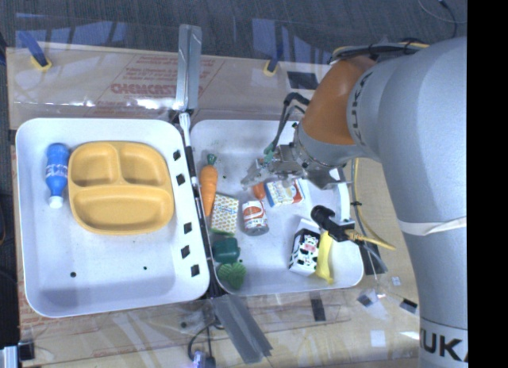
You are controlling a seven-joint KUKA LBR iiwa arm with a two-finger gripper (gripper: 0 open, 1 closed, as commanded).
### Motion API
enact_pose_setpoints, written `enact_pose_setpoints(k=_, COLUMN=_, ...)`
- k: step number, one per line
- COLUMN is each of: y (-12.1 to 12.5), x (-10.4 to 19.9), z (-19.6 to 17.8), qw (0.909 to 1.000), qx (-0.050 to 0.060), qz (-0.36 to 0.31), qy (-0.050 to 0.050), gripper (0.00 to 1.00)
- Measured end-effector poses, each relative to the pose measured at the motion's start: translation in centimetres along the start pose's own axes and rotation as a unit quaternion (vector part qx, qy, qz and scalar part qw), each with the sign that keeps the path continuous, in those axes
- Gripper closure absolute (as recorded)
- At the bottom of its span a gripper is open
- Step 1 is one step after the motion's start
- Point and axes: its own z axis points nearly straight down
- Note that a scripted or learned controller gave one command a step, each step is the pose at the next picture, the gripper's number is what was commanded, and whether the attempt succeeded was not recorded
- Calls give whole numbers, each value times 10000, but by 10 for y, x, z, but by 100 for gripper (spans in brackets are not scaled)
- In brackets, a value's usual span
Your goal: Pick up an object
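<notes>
Gripper [274,170] low in right bin [238,132]; finger state indiscernible. Small carton [282,193] just beside, camera-near side.

Two bins side by side on the worktop [95,81]

The left bin [48,279] holds a divided tray [121,186] with a bottle [55,172] just to its left. In the right bin [238,132], a carrot [208,188] lies along the left wall, a packet [225,214] beside it, a can [254,217] to the right, broccoli [231,274] at the near corner, and a carton [303,252] touching a banana [325,259] near the right wall.
</notes>
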Motion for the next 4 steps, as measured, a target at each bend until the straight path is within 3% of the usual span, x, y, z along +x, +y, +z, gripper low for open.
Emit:
enact_pose_setpoints(k=1, y=0, x=7, z=21, qw=10000, qx=11, qz=49, qy=3, gripper=0)
enact_pose_setpoints(k=2, y=1, x=6, z=10, qw=10000, qx=-5, qz=37, qy=-9, gripper=100)
enact_pose_setpoints(k=3, y=1, x=6, z=10, qw=10000, qx=-5, qz=34, qy=-8, gripper=0)
enact_pose_setpoints(k=4, y=2, x=6, z=0, qw=10000, qx=-1, qz=17, qy=-5, gripper=100)
